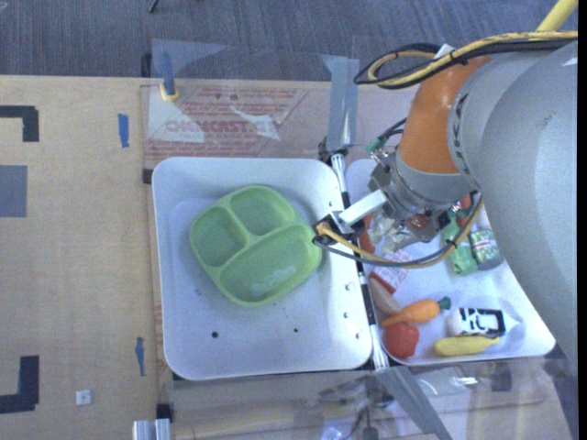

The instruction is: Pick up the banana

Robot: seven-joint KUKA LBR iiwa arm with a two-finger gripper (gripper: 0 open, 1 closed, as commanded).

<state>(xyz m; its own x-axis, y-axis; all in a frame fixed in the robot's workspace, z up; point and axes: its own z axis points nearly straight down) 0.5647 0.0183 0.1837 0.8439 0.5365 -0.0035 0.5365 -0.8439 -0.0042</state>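
Note:
The yellow banana (469, 344) lies near the front edge of the right bin (530, 324), just below a white and black item (479, 320). The arm, grey with an orange band, reaches in from the right and hangs over the back of that bin. Its gripper (396, 234) points down into the bin's left part, well behind and to the left of the banana. The wrist hides the fingertips.
An orange carrot (412, 313) and a red tomato-like piece (401, 339) lie left of the banana. A green packet (474, 248) sits at the right under the arm. The left bin (183, 328) holds a green divided plate (256, 243). Cables loop off the wrist.

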